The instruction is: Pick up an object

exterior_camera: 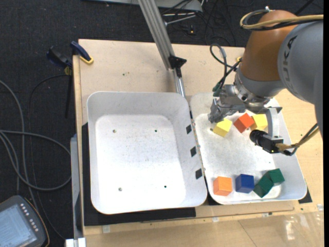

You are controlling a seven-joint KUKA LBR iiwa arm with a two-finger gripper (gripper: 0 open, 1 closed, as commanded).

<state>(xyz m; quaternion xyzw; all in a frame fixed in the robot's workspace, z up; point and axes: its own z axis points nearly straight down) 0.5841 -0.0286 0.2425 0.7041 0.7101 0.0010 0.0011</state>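
I've got the gripper low over the right bin, at about 11 o'clock of its floor, tips right by the near yellow block. Can't tell the finger state, the wrist body covers it, so no claim of a grasp

Targets in that bin: yellow block just at 6 o'clock of the tips, orange-red block touching or nearly touching it at 3 o'clock, second yellow block beyond that. Row along the 6 o'clock wall: orange cube, blue cube, two green blocks. Left bin has nothing to grab

My read: the near yellow one is the pick. To do it well I'd centre the jaws on it, align them with its flat faces since it sits rotated, and keep the 3 o'clock finger out of the orange-red neighbour. Descend fully before closing, then lift slow and confirm the block comes up between the fingers
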